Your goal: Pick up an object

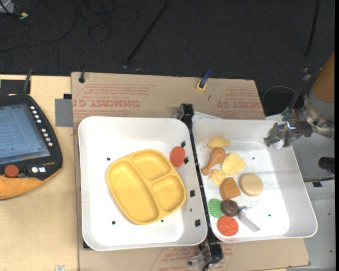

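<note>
The right bin [294, 208] holds several toy foods. Among them are a tan drumstick [213, 160], a pale yellow wedge [233, 164], a cream bun [251, 184] and a brown bread piece [230, 188]. Lower down lie a green piece [215, 208], a dark brown round piece [230, 208], a red slice [227, 226] and a grey piece [248, 219]. My gripper [279, 134] hangs over the bin's upper right part, apart from the food and up and to the right of the bun. Nothing shows in it.
The left bin [96, 151] carries a yellow divided plate [147, 185] and a red-orange piece [178, 157] by the divider. A teach pendant [20, 145] lies on the bench at the far left. Cardboard [135, 95] sits under both bins.
</note>
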Robot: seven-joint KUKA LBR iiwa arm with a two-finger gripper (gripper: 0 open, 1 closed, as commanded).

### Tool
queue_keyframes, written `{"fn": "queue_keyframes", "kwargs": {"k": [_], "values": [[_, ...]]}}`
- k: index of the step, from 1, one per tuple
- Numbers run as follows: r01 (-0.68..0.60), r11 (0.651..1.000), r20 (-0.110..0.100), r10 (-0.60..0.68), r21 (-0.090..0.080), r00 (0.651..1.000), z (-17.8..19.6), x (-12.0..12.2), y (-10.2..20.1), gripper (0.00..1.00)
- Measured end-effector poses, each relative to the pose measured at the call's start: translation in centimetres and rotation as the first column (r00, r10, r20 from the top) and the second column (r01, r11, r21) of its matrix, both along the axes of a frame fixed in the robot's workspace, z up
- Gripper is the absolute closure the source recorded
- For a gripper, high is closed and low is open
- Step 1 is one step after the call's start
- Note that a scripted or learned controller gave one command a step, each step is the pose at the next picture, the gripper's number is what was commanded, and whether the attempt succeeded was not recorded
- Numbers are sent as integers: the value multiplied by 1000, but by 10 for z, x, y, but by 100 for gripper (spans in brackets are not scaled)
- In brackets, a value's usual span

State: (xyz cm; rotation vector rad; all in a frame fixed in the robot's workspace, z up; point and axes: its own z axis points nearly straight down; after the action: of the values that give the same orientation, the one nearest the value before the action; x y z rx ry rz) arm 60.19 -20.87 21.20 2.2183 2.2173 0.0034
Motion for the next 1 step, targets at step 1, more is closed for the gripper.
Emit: {"fn": "queue_keyframes", "kwargs": {"k": [1], "values": [[0,1000,-4,0,2,1000,17,0,-2,100]]}}
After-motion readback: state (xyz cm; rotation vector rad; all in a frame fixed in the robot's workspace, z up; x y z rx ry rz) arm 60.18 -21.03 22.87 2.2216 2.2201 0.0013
